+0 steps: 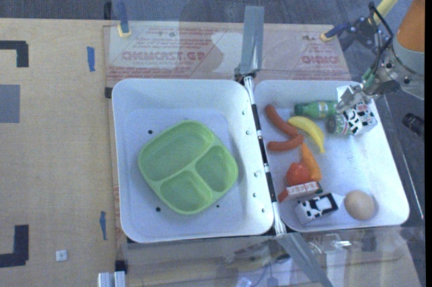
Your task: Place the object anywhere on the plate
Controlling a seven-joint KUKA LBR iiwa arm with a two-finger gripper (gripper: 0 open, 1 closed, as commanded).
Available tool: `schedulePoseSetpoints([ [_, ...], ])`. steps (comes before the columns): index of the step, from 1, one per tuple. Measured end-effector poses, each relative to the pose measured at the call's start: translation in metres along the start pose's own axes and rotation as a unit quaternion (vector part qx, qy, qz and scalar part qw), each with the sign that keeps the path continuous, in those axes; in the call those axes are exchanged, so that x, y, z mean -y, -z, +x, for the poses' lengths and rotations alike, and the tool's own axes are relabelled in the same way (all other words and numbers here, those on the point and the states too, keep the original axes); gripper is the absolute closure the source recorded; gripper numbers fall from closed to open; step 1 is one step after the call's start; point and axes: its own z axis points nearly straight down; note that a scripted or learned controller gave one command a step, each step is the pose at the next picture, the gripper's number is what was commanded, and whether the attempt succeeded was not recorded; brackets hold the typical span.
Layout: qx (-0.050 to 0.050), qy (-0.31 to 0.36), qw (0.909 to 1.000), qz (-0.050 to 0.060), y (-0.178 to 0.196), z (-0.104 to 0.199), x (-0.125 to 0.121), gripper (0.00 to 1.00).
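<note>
Arm (410,36), grey with an orange band, enters at the upper right, cut off by the frame edge; it is the highest item and nearest the lens. Far left of the gripper (354,100), a green plate (189,167) of smooth moulded plastic with three compartments lies flat in the left bin (128,144). Nearer the gripper, in the right bin (395,177), lie two red sausages (278,120), a curved yellow banana (308,131) and a green bottle (314,109) on its side, long axis running left to right toward the gripper. Directly under the gripper sits a small cow-patterned carton (359,121), black on white. It is partly covered, so its shape and heading are hard to make out. Whether the gripper is spread, closed or pinching the carton cannot be told. Below and left of the gripper are an orange piece (310,159), a red piece (296,174), and a second cow-patterned carton (317,206). A tan egg (360,204) lies below the gripper.
</note>
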Motion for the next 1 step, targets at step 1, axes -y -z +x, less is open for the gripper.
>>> schedulePoseSetpoints([
  [1,0.002,0.204,0.9789,-0.003,0.0559,0.0185,-0.0082,1.0],
])
